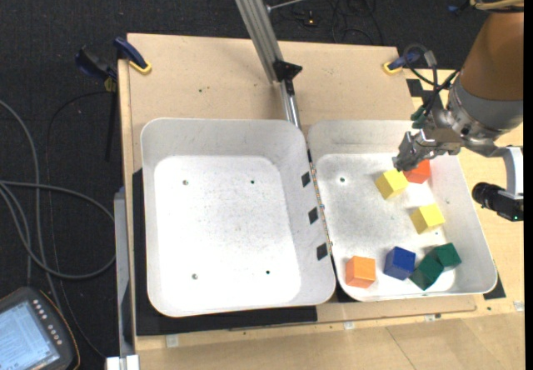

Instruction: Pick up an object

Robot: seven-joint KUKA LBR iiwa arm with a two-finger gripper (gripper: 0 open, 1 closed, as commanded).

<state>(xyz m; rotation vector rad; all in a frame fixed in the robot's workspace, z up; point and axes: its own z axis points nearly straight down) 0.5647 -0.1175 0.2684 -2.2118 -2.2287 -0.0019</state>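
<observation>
I see gripper (410, 158) low over orange-red block (420, 171) | jaws' state: cannot tell | yellow block (391, 184) just beside, likely crowding the grasp

The light tan wooden surface (216, 81) has blue-and-yellow clamps at its back corners, one left (132, 54) and one right (404, 60). A silver metal pole (254, 10) slants in from the top, black cables (37, 193) trail over the dark floor on the left, and a grey handheld screen unit (29, 331) sits bottom left.

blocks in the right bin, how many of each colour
yellow: 2
orange: 1
red-orange: 1, by the gripper
blue: 1
green: 2
total: 7
</observation>
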